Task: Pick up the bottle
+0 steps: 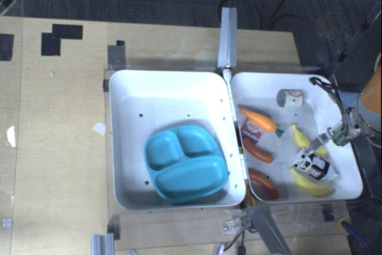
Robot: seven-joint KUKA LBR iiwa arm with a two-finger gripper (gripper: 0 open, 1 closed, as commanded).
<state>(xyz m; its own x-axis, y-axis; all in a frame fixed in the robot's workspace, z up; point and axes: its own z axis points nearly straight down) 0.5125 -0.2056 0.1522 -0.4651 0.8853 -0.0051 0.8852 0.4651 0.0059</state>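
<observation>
Hovering low in the right bin (352,185), pincer (320,141) sits above a small black-and-white item, maybe the bottle (313,166), lying on a banana (310,183). Label print unreadable. Cannot tell finger spread. Blue divided plate (187,162) fills left bin (128,128).

Blue tray (187,162) in left bin (128,98), pincer (316,143) over right bin (262,89)

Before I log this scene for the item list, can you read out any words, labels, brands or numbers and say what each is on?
No text can be read here.
Small purple packet in the right bin: printed front, too blurred to read.
Black-and-white item below the claw: markings too small to read.
Grey can: no legible label.
</observation>
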